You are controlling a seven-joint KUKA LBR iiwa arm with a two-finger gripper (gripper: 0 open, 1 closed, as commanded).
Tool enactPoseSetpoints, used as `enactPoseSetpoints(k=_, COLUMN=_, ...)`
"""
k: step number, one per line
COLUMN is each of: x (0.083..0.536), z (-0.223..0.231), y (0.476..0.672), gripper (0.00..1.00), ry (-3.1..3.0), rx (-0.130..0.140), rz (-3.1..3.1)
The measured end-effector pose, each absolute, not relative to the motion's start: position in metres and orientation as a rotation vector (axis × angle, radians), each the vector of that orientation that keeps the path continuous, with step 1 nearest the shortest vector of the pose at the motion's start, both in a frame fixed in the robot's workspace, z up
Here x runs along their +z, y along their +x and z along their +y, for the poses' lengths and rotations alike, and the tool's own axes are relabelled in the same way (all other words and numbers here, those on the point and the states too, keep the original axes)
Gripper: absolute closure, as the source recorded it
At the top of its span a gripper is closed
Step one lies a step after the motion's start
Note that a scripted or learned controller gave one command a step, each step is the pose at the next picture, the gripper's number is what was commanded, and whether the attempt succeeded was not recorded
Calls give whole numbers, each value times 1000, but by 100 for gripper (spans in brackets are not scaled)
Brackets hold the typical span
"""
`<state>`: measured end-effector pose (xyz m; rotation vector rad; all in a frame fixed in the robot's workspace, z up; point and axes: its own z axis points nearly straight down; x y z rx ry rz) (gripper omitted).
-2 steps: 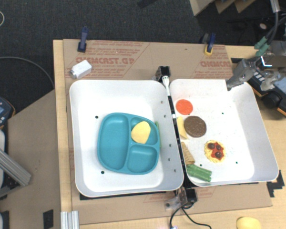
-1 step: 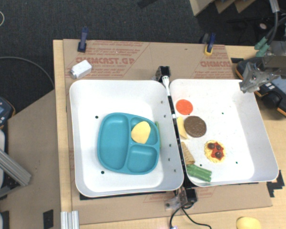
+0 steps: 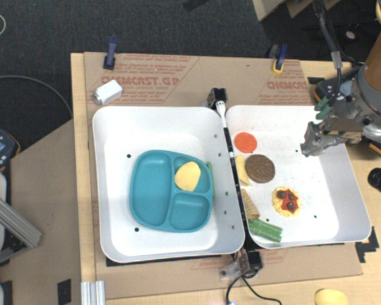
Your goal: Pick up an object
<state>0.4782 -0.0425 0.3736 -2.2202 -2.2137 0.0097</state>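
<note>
Gripper (image 3: 311,146) above right bin (image 3: 343,189)

Dark carpet floor (image 3: 44,37) around cardboard-topped bench (image 3: 178,75).

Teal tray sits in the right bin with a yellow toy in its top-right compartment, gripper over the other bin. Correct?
Not quite. The camera view shows the teal tray in the left bin, not the right one. The yellow toy does lie in its top-right compartment, and the gripper is over the other, right bin.
</note>
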Motion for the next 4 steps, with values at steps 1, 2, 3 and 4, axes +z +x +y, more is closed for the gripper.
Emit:
enactPoseSetpoints(k=1, x=544, z=-34, y=480, gripper=100, ry=-2229, rx=-21, rz=-2235)
enactPoseSetpoints(k=2, x=431, z=-34, y=479, gripper=100, ry=-2220, rx=9, rz=-2215)
enactPoseSetpoints(k=3, x=336, z=-53, y=484, gripper=100, ry=-2221, rx=8, rz=-2214)
enactPoseSetpoints(k=4, x=545, z=-27, y=480, gripper=100, ry=-2228, rx=-24, rz=-2236)
